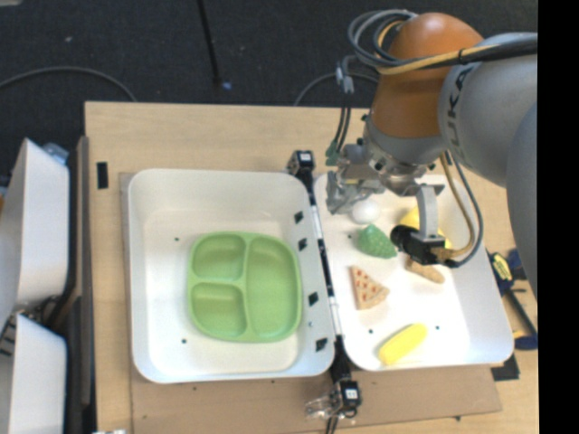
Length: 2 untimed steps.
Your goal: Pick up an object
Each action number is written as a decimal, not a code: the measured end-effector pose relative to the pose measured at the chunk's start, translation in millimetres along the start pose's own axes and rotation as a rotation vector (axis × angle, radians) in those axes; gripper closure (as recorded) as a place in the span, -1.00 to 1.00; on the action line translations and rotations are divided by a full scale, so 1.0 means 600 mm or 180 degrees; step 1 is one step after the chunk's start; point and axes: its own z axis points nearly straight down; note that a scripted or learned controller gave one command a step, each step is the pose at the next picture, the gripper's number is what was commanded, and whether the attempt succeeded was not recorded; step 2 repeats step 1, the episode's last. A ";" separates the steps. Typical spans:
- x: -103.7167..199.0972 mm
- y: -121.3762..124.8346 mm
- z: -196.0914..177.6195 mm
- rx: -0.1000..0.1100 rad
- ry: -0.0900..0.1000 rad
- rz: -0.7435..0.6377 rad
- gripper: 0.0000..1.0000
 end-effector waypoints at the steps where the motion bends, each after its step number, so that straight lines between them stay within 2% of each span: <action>1: 0.087 -0.034 -0.010 -0.0001 0.0003 -0.0005 1.00; 2: 0.087 -0.034 -0.010 -0.0001 0.0003 -0.0005 1.00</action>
